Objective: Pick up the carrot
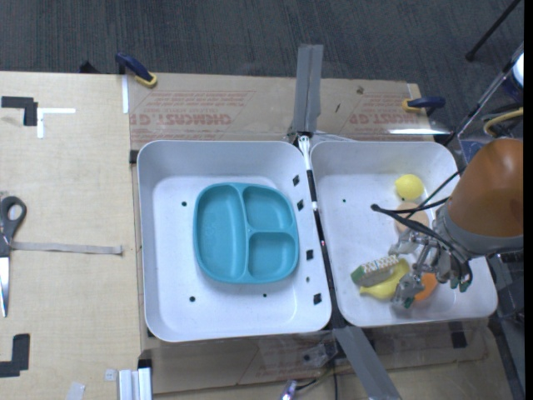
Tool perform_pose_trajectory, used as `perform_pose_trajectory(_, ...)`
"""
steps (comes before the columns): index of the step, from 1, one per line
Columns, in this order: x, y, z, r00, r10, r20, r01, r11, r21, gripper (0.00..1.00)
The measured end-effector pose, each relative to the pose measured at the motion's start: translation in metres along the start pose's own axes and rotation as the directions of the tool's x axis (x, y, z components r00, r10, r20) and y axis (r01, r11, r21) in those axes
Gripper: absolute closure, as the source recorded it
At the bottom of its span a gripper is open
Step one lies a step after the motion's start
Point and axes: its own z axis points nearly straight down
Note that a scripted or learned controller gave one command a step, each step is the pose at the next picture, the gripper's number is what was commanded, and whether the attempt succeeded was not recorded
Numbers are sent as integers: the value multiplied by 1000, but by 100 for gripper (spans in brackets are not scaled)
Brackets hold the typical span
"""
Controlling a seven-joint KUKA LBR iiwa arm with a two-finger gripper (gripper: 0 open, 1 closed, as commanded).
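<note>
arm is down in the right bin (358, 173), gripper (410, 290) low in the near right corner, right on the clutter there. carrot (425, 286) reads as the orange bit just beside the fingertips on their right, mostly hidden by the wrist hardware and cables. can't tell whether the fingers are spread or pinched; too small and cluttered, and nothing is clearly between them, so i wouldn't call it a grasp. judgement: we're at the approach/grasp step, pick not done, carrot looks to be on the bin floor. just left of the gripper are a yellow banana-like piece (381, 287) and a green item with white teeth-like ridges (376, 268), touching or nearly touching each other. yellow ball (408, 187) sits well apart toward the far side. next move needs the fingers centred on the carrot rather than the banana piece, close, then lift straight up clear of the bin wall. left bin (158, 248) holds a blue divided tray (246, 232). readable text: cardboard (208, 107) behind the bins has red print upside down, looks like "chemcas", not fully legible.
</note>
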Motion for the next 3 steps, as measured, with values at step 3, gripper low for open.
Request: perform_pose_trajectory(3,23,66,-114,1000,3,0,-3,1000,1,100)
